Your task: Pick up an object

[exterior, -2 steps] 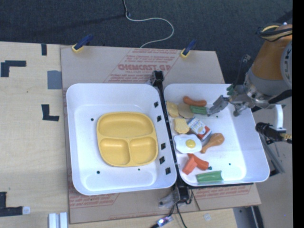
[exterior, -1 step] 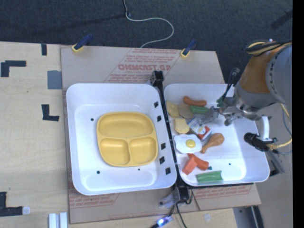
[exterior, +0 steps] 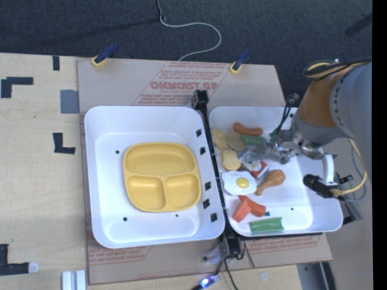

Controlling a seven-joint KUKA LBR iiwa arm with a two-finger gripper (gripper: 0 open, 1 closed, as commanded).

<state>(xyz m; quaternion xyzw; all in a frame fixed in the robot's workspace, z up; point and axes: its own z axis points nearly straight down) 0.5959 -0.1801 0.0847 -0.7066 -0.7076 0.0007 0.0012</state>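
Two white bins, one yellow tray, one fried egg, claw state unclear

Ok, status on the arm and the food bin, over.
Gripper down in the right bin, among the toy food; grip unconfirmed. Fried egg and drumstick close beside it. Yellow tray in left bin, untouched.
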